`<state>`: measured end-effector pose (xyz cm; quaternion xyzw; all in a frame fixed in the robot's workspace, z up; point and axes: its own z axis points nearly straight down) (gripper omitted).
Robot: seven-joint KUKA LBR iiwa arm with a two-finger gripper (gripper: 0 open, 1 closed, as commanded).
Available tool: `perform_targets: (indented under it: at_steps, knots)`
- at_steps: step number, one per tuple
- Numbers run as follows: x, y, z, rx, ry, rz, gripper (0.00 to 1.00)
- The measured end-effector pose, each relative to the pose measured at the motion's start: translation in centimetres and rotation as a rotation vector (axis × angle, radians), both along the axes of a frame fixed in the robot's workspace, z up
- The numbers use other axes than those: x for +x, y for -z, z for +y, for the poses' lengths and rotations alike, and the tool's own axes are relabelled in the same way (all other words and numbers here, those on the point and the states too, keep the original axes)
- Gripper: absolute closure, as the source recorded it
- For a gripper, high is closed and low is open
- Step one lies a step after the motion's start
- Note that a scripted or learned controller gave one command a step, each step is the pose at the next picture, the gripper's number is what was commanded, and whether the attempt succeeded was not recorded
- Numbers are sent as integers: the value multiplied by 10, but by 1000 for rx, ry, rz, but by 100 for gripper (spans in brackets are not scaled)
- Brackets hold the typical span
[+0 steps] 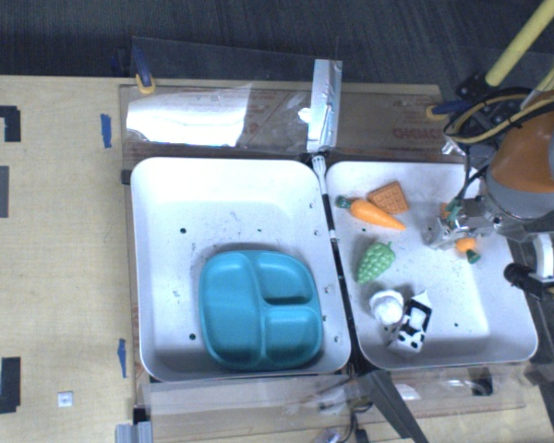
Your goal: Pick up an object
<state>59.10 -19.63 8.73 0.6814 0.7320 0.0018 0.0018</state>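
Note:
My gripper (454,227) is down in the right bin (508,340), near its right wall, under the grey wrist with the orange band. A small orange piece with a green tip (467,245) sits right at the gripper's lower end; whether it is gripped is unclear. To its left lie an orange carrot (373,213) and a tan waffle cracker (389,197). Further down are a green bumpy fruit (376,261), a white round object (386,305) and a black-and-white toy (412,323).
The left bin (166,201) holds a blue divided plate (258,308) toward its front. A metal divider (325,109) and clear sheet stand behind the bins. Cables and a yellow rod (526,35) hang at the upper right.

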Motion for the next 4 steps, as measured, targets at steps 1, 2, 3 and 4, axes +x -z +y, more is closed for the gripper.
perform_targets:
  at_steps: [1, 2, 3, 4]
  knots:
    - [1, -11, 0, -1, 1, -4, 100]
    - [-11, -169, -20, -5, -223, -4, 100]
    - [-16, -245, -27, -6, -418, -3, 100]
    - [-17, -352, -28, -8, -455, -4, 100]
